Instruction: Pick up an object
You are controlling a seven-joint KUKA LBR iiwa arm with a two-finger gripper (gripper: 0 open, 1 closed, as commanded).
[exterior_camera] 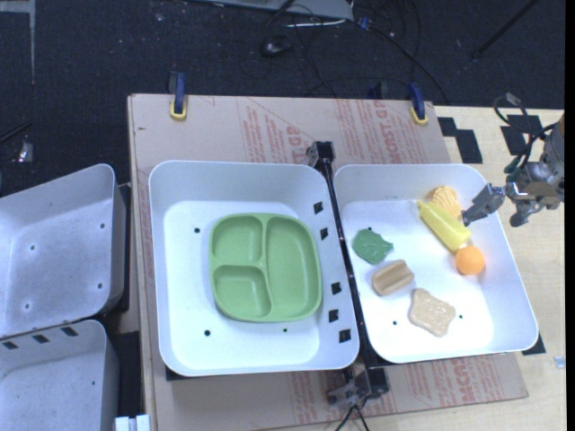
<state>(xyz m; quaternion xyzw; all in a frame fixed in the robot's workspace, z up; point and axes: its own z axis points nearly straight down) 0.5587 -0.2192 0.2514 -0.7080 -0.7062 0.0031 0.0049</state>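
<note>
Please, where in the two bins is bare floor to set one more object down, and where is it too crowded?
Free: the right bin's front-left corner, below the brown block and left of the toast; also its back-left part, above the green piece. In the left bin, only strips around the green tray. Crowded: near the corn, orange ball and gripper.

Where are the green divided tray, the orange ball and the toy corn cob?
green divided tray point(267, 268): camera view, the ridge between compartments.
orange ball point(470, 260): camera view, middle of its top.
toy corn cob point(443, 224): camera view, mid-length of the yellow body.
</note>
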